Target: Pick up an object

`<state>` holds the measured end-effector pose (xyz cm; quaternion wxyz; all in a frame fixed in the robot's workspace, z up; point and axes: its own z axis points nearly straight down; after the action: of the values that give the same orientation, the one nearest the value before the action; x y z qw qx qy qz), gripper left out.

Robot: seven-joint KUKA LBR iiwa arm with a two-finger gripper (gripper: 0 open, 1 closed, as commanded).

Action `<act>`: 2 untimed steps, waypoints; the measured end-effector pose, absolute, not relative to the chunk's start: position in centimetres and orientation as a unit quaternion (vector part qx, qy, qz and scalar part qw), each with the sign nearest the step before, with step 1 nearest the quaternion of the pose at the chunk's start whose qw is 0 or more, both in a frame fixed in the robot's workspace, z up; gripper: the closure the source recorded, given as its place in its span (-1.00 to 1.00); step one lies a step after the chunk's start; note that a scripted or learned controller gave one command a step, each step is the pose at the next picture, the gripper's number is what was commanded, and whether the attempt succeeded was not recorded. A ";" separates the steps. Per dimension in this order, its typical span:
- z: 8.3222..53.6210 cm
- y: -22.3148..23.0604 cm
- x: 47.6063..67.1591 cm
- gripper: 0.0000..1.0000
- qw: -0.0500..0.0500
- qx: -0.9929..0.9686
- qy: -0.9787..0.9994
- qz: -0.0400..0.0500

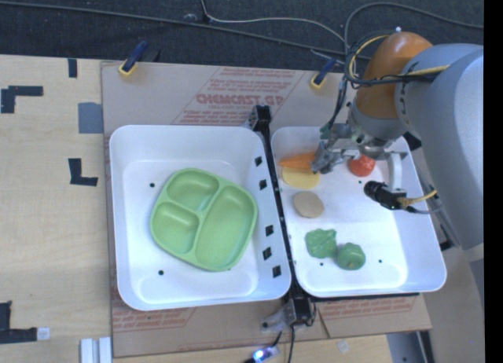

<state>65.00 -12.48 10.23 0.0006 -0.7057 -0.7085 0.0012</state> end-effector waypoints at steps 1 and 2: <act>14.6 -12.6 65.5 1.00 -0.001 -0.706 -0.708 -0.001; 20.0 -13.5 65.4 1.00 -0.002 -0.706 -0.708 -0.001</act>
<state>65.39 -13.46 19.96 -0.0016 -0.7065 -0.7077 -0.0013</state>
